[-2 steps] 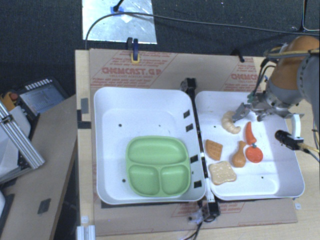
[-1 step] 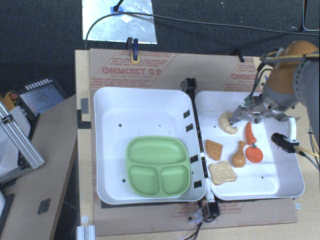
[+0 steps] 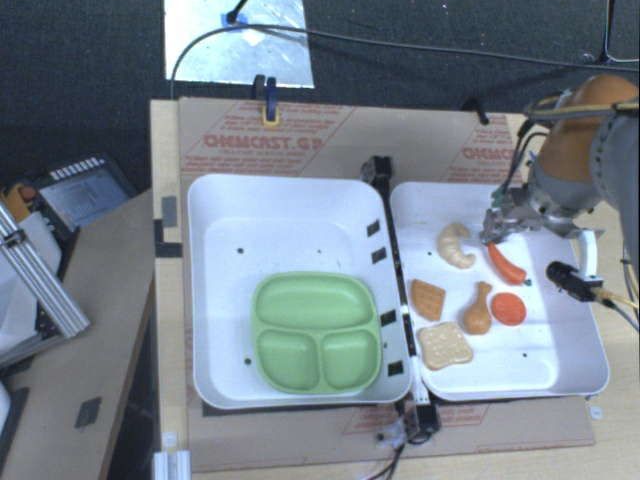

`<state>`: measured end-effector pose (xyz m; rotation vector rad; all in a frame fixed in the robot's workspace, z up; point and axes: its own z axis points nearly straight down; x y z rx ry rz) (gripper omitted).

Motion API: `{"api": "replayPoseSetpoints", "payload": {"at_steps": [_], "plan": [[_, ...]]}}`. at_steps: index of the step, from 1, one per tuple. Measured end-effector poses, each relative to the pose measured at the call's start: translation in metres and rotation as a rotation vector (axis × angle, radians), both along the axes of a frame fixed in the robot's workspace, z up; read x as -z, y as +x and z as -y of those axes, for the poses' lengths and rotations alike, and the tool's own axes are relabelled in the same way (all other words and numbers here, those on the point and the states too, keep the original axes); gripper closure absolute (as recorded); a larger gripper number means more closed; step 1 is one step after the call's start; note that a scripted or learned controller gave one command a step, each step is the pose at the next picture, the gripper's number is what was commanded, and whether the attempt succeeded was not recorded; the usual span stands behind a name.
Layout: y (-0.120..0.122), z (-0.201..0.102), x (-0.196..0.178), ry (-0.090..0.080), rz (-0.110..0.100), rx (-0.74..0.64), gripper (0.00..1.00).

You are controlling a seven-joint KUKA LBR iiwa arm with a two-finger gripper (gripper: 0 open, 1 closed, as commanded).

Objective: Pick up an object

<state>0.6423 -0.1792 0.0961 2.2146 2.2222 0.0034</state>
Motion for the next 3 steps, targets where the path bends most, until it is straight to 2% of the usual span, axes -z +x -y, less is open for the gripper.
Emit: {"api": "replayPoseSetpoints", "payload": {"at_steps": [3], "plan": [[-0.016, -0.003, -0.179, -0.001, 0.004, 0.0, 1.0]]}}
